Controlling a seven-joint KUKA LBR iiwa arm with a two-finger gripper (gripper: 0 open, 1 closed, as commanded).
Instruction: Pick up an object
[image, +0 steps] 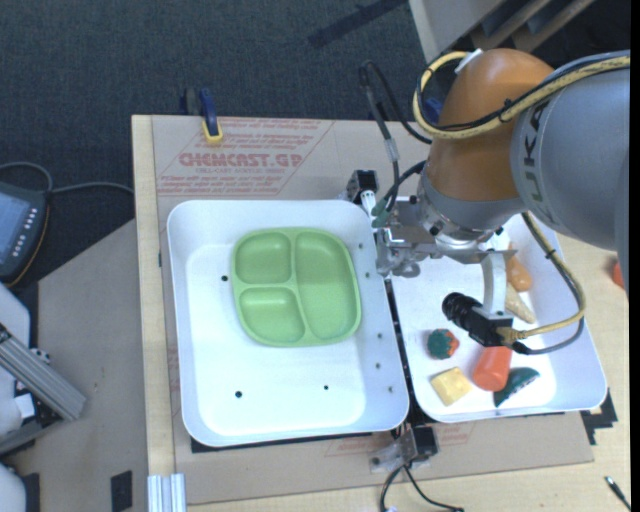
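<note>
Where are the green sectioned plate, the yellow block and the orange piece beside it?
green plate (297, 287): camera view, the middle, where its dividers meet.
yellow block (450, 384): camera view, its top face.
orange piece (491, 367): camera view, middle of its body.

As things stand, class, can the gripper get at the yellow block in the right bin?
Probably yes: the yellow block lies uncovered in the right bin, and the gripper hangs over that bin's inner edge, free to descend.
</note>
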